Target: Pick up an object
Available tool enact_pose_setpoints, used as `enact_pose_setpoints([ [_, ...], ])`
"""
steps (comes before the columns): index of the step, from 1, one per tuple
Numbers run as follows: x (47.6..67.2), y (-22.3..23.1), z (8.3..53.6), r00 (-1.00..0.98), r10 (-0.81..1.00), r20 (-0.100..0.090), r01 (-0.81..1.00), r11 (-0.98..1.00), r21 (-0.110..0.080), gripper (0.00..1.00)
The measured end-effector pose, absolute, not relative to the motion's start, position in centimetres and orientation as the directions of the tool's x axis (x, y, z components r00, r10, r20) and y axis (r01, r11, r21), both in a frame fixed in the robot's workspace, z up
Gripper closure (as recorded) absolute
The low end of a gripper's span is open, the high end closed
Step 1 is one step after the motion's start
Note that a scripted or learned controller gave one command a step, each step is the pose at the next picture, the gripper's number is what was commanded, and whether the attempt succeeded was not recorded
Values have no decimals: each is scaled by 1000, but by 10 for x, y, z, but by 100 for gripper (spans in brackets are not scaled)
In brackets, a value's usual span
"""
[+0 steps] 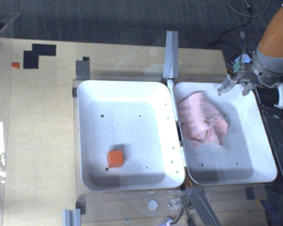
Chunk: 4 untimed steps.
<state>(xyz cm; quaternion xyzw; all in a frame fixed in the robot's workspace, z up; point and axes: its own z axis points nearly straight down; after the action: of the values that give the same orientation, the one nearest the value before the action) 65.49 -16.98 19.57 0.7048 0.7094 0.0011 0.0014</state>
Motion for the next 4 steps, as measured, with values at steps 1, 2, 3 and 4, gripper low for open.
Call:
enact_pose_setpoints([
  [1, 651, -135, 96, -77, 997, -1, 997, 77, 8, 0],
  [2, 613, -85, 92, -232, 973, -5, 972, 232, 18, 0],
  [3, 631, -34, 187, -16, 1000, 0, 1000, 16, 11, 0],
  [4, 598, -88, 92, 21, 1000, -2, 1000, -21, 14, 0],
])
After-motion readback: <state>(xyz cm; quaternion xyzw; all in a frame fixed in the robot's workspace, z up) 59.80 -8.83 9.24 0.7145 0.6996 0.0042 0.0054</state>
